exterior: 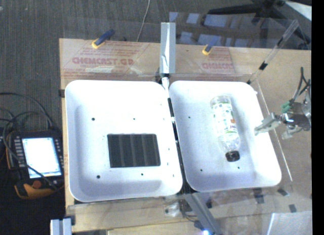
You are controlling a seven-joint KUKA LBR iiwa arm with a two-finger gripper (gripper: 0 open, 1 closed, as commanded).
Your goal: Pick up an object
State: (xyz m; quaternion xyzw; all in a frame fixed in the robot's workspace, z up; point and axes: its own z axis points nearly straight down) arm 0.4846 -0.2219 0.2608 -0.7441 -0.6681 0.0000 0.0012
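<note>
Clear plastic bottle [226, 126] lying lengthwise in right bin [202, 174], dark cap toward near edge.
Claw [267, 125] at right rim, apart from bottle; finger state impossible to tell. Dark ribbed panel [133, 150] in left bin [81, 102].

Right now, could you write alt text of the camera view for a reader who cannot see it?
A clear plastic bottle with a dark cap lies on its side in the right shallow white bin. A dark ribbed rectangular panel lies flat in the left shallow white bin. The end effector is at the right bin's right rim.
</note>
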